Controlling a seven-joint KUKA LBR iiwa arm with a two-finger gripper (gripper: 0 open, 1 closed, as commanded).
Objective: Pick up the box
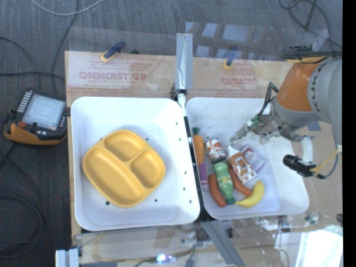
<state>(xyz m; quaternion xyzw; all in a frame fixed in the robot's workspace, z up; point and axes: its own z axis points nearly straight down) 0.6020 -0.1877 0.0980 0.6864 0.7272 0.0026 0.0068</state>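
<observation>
While the box [243, 166] lies flat in the right bin [289, 202], the pick-up is not yet done. The box is red and white and rests among other items: a small can [214, 148] to its left, a green bottle [224, 182] just beside its lower left corner, a banana [251, 196] below it and a carrot [198, 151] along the bin's left wall. The claw [251, 131] hangs above the upper part of the same bin, near the box's upper edge but apart from it. Its 2 fingers appear spread apart, and nothing sits between them. The left bin [89, 113] carries a yellow divided plate [124, 166]. Remaining steps, as judged from this layout: descend onto the box, close on it and lift it clear. The crowded neighbours leave little room for the fingers, so a missed grasp is a risk.
</observation>
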